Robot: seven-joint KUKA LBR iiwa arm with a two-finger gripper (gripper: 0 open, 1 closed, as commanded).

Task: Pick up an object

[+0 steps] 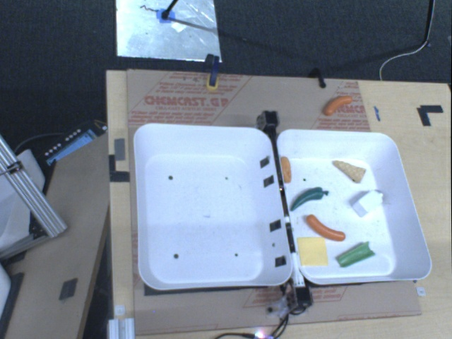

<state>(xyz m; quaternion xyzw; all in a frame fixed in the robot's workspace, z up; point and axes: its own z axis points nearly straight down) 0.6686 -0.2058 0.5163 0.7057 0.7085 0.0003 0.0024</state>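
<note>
Two white bins side by side at mid-frame on a cardboard sheet (183,97): left bin (152,154), right bin (406,210), joined along a dark hinge strip (284,203).

All pickable things but one in the right bin:
- Small orange piece (285,168) at the bin's upper left, just beside the hinge strip.
- Tan wedge (349,170) toward the upper right, apart from the rest.
- Dark green pepper (308,197) left of centre, lying at a slant.
- White block (366,203) right of centre, near the pepper but not touching.
- Orange sausage (325,227) below the pepper, slanting down to the right.
- Yellow square (312,251) flat at the lower left, just below the sausage.
- Green piece (354,254) at the bottom, just right of the square.

Second sausage (337,105) outside the bins, on the cardboard above the right bin.

Foil sheet (168,18) on the dark floor at upper left of frame. Yellow-and-blue clamp (212,73) at the cardboard's top edge.

Gripper opening: cannot tell, wide or narrow.
</note>
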